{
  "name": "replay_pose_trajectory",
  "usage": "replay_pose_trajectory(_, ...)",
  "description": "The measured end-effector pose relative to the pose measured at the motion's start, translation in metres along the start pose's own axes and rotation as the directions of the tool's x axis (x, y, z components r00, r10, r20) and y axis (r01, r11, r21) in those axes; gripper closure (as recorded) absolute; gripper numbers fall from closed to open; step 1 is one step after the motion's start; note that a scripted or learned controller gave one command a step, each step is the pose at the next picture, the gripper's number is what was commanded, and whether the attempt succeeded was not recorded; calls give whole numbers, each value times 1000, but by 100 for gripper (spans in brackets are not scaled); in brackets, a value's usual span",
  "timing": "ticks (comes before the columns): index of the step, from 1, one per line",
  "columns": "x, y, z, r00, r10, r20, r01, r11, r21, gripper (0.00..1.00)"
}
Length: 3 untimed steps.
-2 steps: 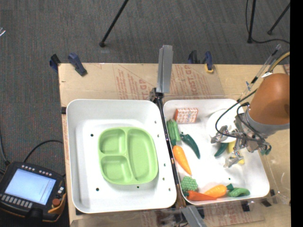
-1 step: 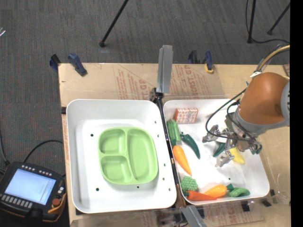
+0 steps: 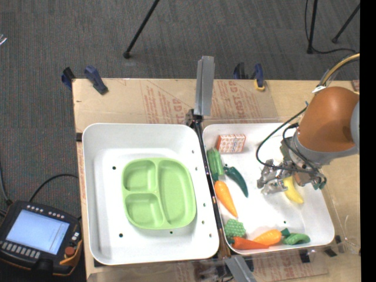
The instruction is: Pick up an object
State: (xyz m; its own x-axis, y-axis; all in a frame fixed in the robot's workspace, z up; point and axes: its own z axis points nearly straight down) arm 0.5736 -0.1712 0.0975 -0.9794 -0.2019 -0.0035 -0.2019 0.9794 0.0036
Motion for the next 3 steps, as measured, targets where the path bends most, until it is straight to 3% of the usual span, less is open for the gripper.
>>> replay_pose_trajectory(1,-40,-3,10,996,-90,-1,90,996,1,100)
replay_pose_trajectory(2,-40,-4,10,996,-89,-1,89,996,2,0)
replay_pose_trajectory(3,10,-40,10,984,-180,-2,180,984,2,0)
